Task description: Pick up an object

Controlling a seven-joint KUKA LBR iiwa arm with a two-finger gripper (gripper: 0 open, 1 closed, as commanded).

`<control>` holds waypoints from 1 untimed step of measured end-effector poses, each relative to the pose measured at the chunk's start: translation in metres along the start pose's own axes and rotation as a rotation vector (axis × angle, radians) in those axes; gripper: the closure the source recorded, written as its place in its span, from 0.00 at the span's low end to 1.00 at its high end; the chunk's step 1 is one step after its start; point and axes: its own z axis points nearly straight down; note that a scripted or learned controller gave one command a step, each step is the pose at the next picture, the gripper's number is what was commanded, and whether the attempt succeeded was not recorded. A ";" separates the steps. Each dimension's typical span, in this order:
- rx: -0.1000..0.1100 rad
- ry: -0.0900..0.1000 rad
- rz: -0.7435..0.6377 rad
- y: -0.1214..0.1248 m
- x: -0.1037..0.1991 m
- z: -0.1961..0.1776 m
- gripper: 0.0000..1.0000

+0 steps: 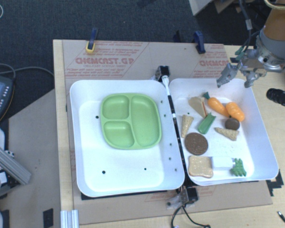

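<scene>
Orange carrot [218,106] lies in the right bin [262,141], near its far edge, among the other toy food. From above, my pincer [238,78] hangs spread wide and holding nothing, just past that edge, so it can drop straight down. The green tray [131,120] sits alone in the left bin [85,160].

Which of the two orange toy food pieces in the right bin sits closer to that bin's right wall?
The shorter, rounder orange piece. It lies to the right of the longer orange carrot-shaped piece, touching its end, nearer the right bin's right wall.
</scene>
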 end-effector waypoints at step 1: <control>-0.012 -0.002 -0.002 0.002 0.000 -0.007 0.00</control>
